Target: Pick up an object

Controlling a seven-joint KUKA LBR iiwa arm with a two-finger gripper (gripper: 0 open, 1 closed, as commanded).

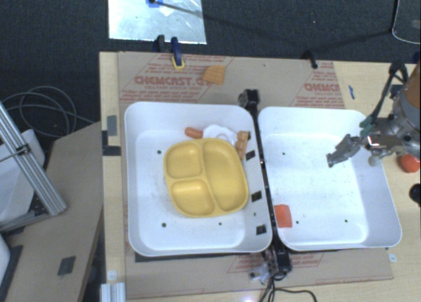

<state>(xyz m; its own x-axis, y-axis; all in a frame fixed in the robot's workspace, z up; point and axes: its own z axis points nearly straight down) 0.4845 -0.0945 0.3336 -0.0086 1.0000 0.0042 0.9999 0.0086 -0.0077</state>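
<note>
Camera view: tool [343, 151] hovers over right bin [316, 228], holding nothing.

Bench [276, 74] — 2 white bins [148, 162] side by side.

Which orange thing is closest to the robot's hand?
The orange block lying in the right bin, near its front left corner. It shares that bin with the gripper; the other small orange pieces lie in the left bin beside the yellow plate.

Divided plate [205, 177] in left bin [141, 162]; block [282, 215] in right bin [316, 228].
</note>
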